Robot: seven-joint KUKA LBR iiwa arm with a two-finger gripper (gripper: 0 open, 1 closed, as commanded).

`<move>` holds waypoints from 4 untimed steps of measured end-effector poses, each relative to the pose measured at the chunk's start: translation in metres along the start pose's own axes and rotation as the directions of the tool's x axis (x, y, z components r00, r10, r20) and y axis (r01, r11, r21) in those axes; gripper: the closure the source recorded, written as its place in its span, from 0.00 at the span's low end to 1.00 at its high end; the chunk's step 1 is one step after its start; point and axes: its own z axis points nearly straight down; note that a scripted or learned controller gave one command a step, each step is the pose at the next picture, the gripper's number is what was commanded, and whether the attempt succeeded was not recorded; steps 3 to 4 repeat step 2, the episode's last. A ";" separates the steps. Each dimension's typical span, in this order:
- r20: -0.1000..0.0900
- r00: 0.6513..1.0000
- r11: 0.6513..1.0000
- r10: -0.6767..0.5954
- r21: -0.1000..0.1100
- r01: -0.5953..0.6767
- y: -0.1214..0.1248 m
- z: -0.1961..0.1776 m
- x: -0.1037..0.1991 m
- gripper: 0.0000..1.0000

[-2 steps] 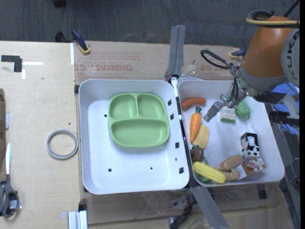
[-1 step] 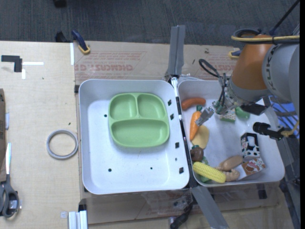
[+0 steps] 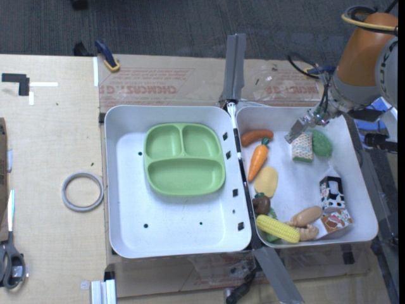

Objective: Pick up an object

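At upper right of the frame, I had the gripper (image 3: pixel 308 124) poised low over the right bin (image 3: pixel 354 189), fingers spread and holding nothing, just above the pale block (image 3: pixel 303 149) beside the green piece (image 3: pixel 322 144), presumably lining up a grasp.

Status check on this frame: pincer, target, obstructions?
Pincer low in right bin, finger state unclear. Just above sandwich wedge and green toy; nothing visibly gripped. Carrot apart.
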 end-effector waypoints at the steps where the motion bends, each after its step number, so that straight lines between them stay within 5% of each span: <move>1: -0.001 0.991 0.991 0.132 -0.003 -0.132 -0.014 0.049 0.065 0.00; 2: -0.003 0.979 0.979 0.203 0.004 -0.202 -0.002 -0.047 0.107 0.00; 4: -0.003 0.979 0.979 0.203 0.004 -0.202 -0.002 -0.047 0.107 0.00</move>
